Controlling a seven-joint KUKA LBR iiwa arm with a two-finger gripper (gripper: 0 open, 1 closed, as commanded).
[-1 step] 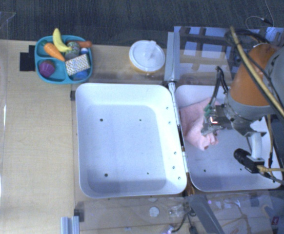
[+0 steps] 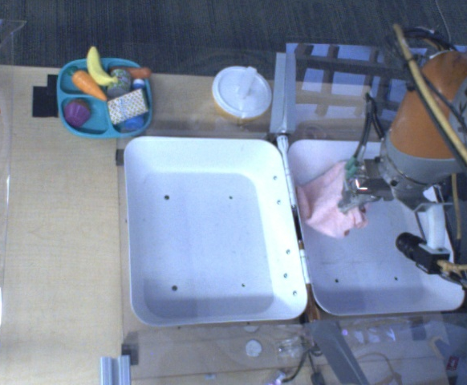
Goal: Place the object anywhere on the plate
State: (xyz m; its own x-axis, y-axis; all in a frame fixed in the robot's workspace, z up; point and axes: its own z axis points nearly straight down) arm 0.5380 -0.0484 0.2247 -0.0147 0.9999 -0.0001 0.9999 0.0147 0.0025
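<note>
The pincer (image 2: 354, 191) sits low over the right bin (image 2: 378, 287), right at the pink cloth (image 2: 326, 203) that lies bunched against that bin's left wall. Whether it is apart or clamped on the cloth I cannot tell; metal and fabric overlap there and the tips are lost in the folds. The step in hand looks like the pick-up of the cloth.

The left bin (image 2: 201, 223) lies alongside. On the desk (image 2: 49, 239) beyond it, at the far left, stands a blue sectioned plate (image 2: 67, 127) with toy food (image 2: 97, 69), and a white round lid (image 2: 241, 92) rests farther right.

Next, the arm would need a sure hold, a lift clear of the bin wall, then a long carry leftward and away to that plate.
</note>
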